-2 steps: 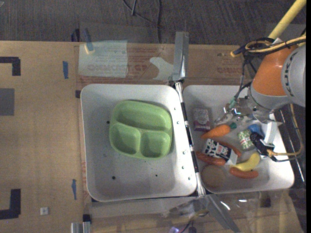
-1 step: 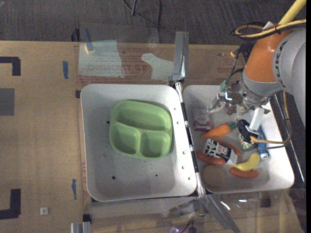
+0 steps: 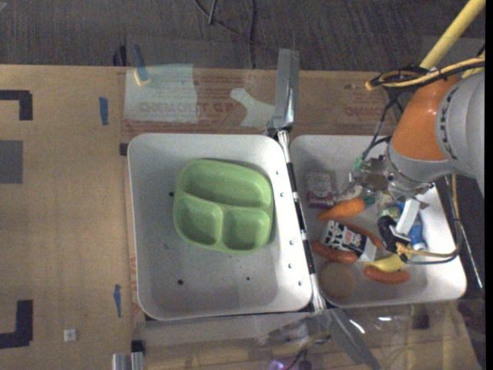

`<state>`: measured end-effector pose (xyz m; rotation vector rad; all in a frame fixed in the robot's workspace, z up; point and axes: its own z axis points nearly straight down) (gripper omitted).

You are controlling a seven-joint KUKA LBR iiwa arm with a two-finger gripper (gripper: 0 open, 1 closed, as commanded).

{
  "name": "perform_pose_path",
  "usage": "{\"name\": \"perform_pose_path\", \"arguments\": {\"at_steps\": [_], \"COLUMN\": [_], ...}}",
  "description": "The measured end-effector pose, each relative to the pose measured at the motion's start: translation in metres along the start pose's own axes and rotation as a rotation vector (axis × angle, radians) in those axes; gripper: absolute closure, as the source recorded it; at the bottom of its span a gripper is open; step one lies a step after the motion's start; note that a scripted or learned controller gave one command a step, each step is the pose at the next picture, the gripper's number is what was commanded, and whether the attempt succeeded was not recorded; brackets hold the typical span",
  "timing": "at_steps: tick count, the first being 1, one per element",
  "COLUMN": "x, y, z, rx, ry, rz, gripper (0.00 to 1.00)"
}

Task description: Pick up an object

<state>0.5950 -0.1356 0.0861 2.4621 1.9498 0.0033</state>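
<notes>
Down in the right bin [image 3: 454, 284], the gripper [image 3: 376, 182] sits low at the end of the grey arm [image 3: 462, 129], just under that glossy orange band [image 3: 420, 129], and from where I stand I cannot tell how it is set or whether it has anything; its metal tip is right above the blunt end of a smooth orange carrot [image 3: 343, 208], close enough that contact is hard to rule in or out. The carrot lies slanted across the middle of that bin. Beside it, toward the divider, is a small pale packet [image 3: 318, 187] with a purplish lower edge. Below the carrot lies a black-and-white printed carton [image 3: 343, 239], flat and boxy, with a reddish sausage shape [image 3: 333, 252] touching its lower edge. A round, dull brown disc [image 3: 338, 281] rests near the front corner. Farther right I see another glossy red sausage-like piece [image 3: 387, 275], a small yellow curved toy [image 3: 390, 264] just above it, and a blue-and-white item [image 3: 410, 226] partly under a black cable. The left bin [image 3: 146, 230], shallow white plastic with rounded corners, holds a lime-green divided plate [image 3: 223, 205], matte, with one long compartment and two smaller ones. Both bins stand on a desk [image 3: 62, 230] covered in plain brown cardboard, marked with strips of blue tape [image 3: 103, 110].
</notes>
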Motion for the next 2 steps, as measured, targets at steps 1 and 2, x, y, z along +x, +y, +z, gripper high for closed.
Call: {"name": "perform_pose_path", "arguments": {"at_steps": [1, 2], "x": [-0.001, 0.060], "y": [0.001, 0.054], "z": [-0.011, -0.121], "rx": [-0.003, 0.001], "ry": [0.001, -0.002], "rz": [0.004, 0.034], "gripper": [1.00, 1.00]}}
